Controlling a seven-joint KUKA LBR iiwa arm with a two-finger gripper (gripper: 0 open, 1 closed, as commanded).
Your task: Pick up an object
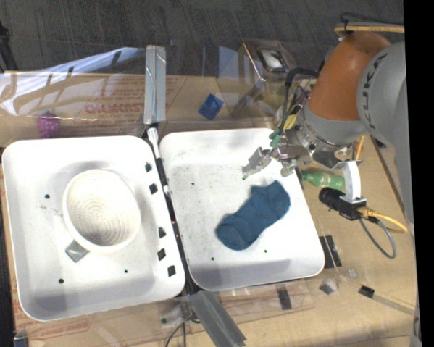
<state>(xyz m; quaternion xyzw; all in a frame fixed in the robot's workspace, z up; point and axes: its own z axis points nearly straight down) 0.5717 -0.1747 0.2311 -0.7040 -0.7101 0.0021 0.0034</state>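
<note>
Two white bins side by side: right bin [207,267], left bin [34,287]. One gripper [258,162] poised over the right bin's upper part, fingers parted a little, nothing between them. One blue sock [254,215] just below the gripper, lying flat, apart from the fingertips. One white bowl [101,209] far left of the gripper, upturned in the left bin.
</note>
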